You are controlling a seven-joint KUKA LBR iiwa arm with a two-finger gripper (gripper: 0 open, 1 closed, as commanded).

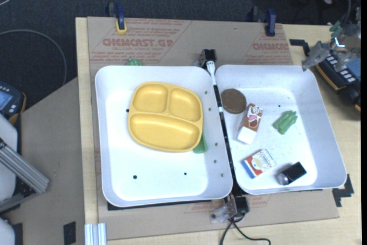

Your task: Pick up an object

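The right bin (pixel 321 123) holds several small objects. A brown round disc (pixel 233 100) lies at its far left, with a brown and white carton (pixel 251 121) just in front of it. A green bumpy piece (pixel 285 121) sits toward the right. A red, white and blue packet (pixel 259 162) and a black block (pixel 292 173) lie near the front rim. Grey metal parts that look like my gripper (pixel 315 57) hang over the bench just beyond the right bin's far right corner, apart from every object.
The left bin (pixel 114 169) holds a yellow divided plate (pixel 166 117) with a small green piece (pixel 199 146) tucked at its front right edge. Another green scrap (pixel 133 62) lies on the board behind the left bin. Two clamps (pixel 120 19) (pixel 269 23) hold the board's far edge.
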